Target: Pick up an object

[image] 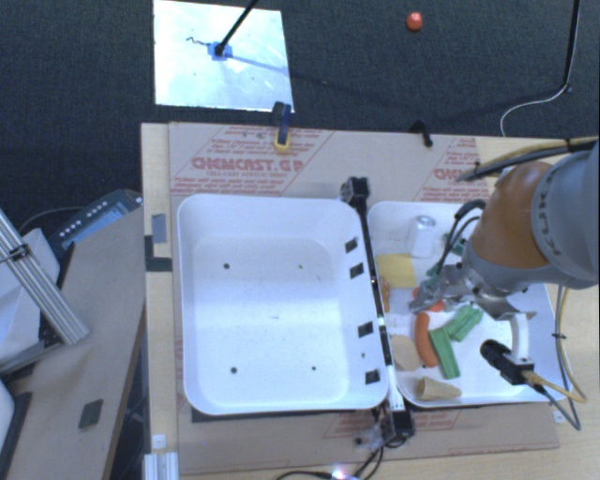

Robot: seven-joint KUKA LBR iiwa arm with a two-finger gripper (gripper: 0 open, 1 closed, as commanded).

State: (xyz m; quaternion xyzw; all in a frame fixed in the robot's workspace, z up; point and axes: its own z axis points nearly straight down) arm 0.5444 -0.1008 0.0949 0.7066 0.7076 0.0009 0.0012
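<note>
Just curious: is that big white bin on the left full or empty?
Empty. The left white plastic bin shows a bare floor with small dark dots; the objects lie in the right white bin.

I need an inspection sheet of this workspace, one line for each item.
Surface: bench bears left bin and right bin side by side.
Job's things: in the right bin, yellow block, orange carrot, green pieces, tan wedge, white can.
Clutter: yellow clip on the bench's far edge.
Grippers: claw low over the right bin; finger state unclear.
Cables: black cable on the floor, far right.
Surroundings: dark carpet, shiny sheet, orange ball.
</note>
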